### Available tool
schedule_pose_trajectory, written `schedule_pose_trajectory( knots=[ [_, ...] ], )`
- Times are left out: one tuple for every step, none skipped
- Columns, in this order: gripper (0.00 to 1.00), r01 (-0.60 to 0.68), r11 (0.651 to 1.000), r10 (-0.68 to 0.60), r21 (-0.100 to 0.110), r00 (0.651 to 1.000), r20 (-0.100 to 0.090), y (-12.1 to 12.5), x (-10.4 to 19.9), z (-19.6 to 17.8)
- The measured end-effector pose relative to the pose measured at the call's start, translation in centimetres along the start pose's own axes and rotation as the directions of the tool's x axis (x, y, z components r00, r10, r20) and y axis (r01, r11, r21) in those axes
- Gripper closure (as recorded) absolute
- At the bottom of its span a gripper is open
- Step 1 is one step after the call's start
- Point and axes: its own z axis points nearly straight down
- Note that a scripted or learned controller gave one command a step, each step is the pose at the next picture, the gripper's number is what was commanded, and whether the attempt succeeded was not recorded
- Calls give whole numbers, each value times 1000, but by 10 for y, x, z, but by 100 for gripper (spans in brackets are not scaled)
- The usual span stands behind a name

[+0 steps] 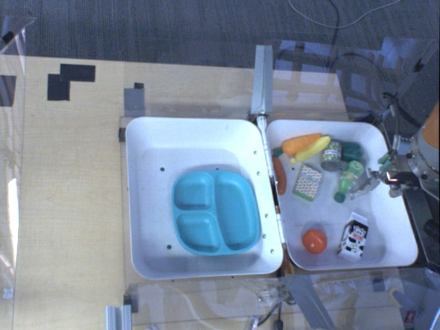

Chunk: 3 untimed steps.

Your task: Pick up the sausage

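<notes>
Nearest the camera, a black-and-white carton [354, 238] and a red tomato [314, 240] are seen at the right bin's [405, 247] six o'clock edge. A patterned packet [307, 183] lies at its centre, with a carrot [304, 144], yellow piece [313, 150], can [331, 157] and green bottle [347, 177] toward twelve. A blue divided plate [216, 211] sits in the left bin [148, 184]. The sausage [279, 172], reddish-brown and elongated, is lying against the right bin's nine o'clock wall. The gripper [377, 177] is seen at three o'clock, just beside the bottle; whether it is released or clenched cannot be told.
</notes>
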Motion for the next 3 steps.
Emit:
schedule_pose_trajectory(
  knots=[
    [0, 30, 1000, -30, -1, 1000, 0, 3, 72, 60],
    [0, 40, 999, -40, 0, 999, -1, 63, 173, 63],
    [0, 64, 998, -64, -2, 998, 0, 69, 132, 62]
  ],
)
